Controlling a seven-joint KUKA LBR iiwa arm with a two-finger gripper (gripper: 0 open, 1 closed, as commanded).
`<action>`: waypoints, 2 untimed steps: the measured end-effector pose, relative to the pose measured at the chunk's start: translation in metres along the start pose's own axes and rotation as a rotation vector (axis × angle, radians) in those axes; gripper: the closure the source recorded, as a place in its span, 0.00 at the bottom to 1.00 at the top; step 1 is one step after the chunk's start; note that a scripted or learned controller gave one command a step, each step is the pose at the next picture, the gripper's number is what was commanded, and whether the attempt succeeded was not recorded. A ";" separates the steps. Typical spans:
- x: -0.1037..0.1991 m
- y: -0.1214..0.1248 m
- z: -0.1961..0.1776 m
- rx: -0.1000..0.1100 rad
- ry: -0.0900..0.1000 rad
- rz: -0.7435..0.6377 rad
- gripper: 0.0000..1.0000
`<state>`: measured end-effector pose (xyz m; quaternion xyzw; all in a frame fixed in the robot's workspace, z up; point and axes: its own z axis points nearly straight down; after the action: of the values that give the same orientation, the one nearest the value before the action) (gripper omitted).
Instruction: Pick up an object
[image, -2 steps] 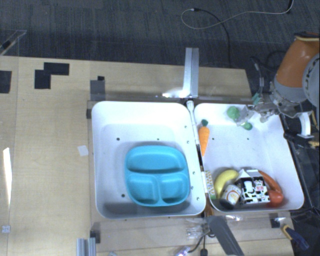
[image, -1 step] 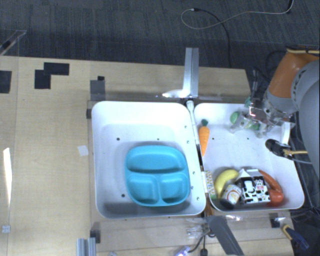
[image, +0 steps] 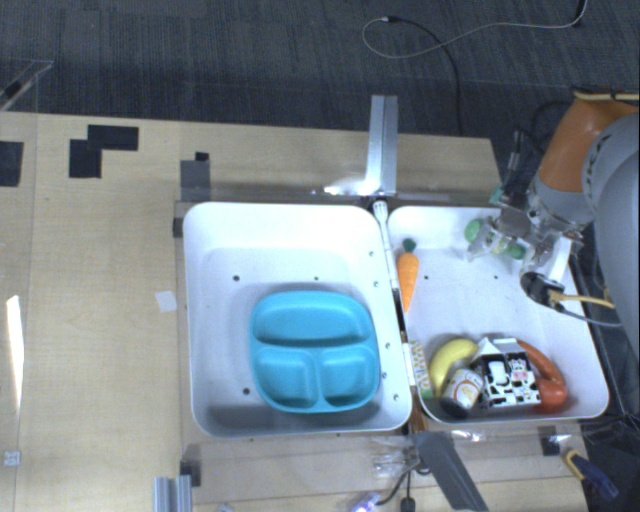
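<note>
Bench (image: 100, 300) in front of me carries two shallow white bins side by side. Left bin (image: 215, 250) holds a blue divided tray (image: 313, 349), three compartments, sitting toward the bin's near edge, nothing in it that I can see. Right bin (image: 450, 300) has the loose objects. Carrot (image: 407, 276), orange with a green top, lies along the bin's left wall, near the far left corner, apart from everything else. Cluster along the near edge: yellow banana (image: 447, 360) toward the near left corner, a small round can (image: 463, 390) just beside it and touching, a black-and-white printed box (image: 508, 379) next, and a red item (image: 548, 378) curving round the box's right side toward the near right corner. Can't read the box print.

Arm (image: 600, 170) comes in from the right, orange band up top, wrist over the right bin's far right corner. Gripper (image: 497, 241) sits at that far edge of the right bin, with something green (image: 476, 232) at its tip. I can't tell whether that green thing is between the fingers or just beside them, and I can't tell how the gripper is set; too small and blurred. Gripper is well apart from the carrot and from the near-edge cluster. Black cable (image: 565, 298) loops off the wrist above the bin's right wall.
</note>
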<state>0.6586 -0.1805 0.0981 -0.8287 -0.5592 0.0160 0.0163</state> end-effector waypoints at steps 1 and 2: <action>-0.008 0.013 -0.026 -0.037 0.015 0.372 0.00; -0.025 -0.081 0.015 -0.048 0.022 0.457 0.00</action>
<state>0.5734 -0.1729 0.0872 -0.9340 -0.3572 -0.0033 -0.0015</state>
